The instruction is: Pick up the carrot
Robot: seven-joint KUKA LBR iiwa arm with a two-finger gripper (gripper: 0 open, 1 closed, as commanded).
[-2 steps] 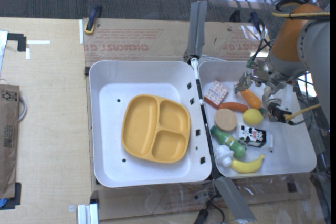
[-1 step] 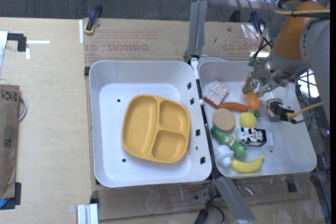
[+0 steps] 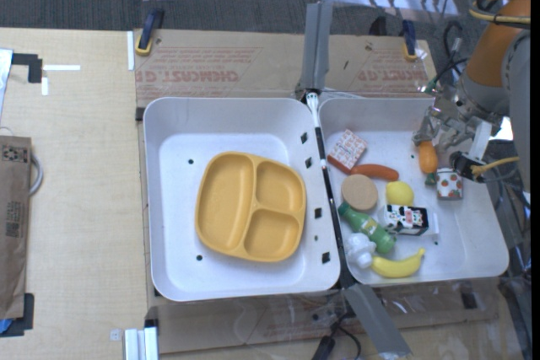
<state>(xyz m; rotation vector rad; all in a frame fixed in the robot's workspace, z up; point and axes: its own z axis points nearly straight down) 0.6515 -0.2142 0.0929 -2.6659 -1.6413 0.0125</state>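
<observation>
Fingers pinch the carrot above the right bin's open far-right corner.

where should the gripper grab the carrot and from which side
Grip the carrot across its orange body, probably coming straight down from above. It is small and lies near the right bin's far right side, close to a small white box, so a top approach looks clearest. The gripper hangs just above it.

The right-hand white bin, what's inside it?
The right-hand white bin holds an orange carrot, yellow banana, green bottle, round cookie and other toys; anything beneath the gripper is covered.
</observation>
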